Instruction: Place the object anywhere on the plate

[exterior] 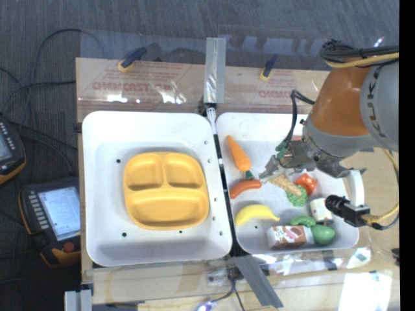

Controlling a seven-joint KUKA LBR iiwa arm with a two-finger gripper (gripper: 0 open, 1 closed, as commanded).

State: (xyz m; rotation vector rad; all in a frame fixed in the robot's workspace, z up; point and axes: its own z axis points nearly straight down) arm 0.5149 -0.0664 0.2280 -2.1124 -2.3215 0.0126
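Observation:
The yellow divided plate (pixel 166 190) lies in the left bin (pixel 104 135) with nothing on it. In the right bin (pixel 259 131) lie an orange carrot (pixel 237 153), a red-orange pepper (pixel 245 187), a yellow banana (pixel 254 214) and a pale corn cob (pixel 284 183). My gripper (pixel 272 164) hangs low over the middle of the right bin, just right of the carrot and above the corn cob. I see nothing held in it.
Near the right bin's front right corner lie green broccoli (pixel 297 197), a red tomato-like piece (pixel 307 184), a small white piece (pixel 318 208), a brown-labelled box (pixel 286 236) and a green vegetable (pixel 320 232). A metal divider (pixel 216 76) runs between the bins.

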